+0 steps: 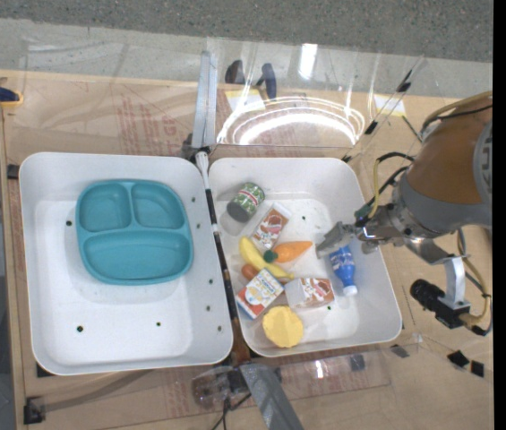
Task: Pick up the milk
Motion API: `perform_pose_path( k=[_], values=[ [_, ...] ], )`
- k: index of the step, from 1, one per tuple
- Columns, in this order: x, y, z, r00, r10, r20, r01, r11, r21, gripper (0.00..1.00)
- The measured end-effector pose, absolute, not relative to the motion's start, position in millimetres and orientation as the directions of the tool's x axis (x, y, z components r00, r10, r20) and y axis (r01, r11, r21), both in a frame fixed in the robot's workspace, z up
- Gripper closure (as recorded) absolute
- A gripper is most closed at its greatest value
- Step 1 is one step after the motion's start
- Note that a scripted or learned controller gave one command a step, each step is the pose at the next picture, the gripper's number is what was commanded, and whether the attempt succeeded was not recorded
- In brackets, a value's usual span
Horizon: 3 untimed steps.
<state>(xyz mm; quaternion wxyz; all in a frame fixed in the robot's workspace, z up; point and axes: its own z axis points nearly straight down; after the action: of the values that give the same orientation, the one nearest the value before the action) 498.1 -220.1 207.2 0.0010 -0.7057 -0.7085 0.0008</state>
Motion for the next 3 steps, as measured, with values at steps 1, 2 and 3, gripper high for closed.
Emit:
perform_pose_path(
  k=[1,2,3],
  values=[
    [479.1,-215,88,-0.153,0.988,-0.002,0.988,0.153,0.002,0.00],
    [478.1,-216,98,-0.157,0.988,-0.003,0.988,0.157,-0.001,1.00],
    [469.4,-212,214,-0.258,0.966,-0.002,0.966,0.258,0.001,1.00]
  ],
)
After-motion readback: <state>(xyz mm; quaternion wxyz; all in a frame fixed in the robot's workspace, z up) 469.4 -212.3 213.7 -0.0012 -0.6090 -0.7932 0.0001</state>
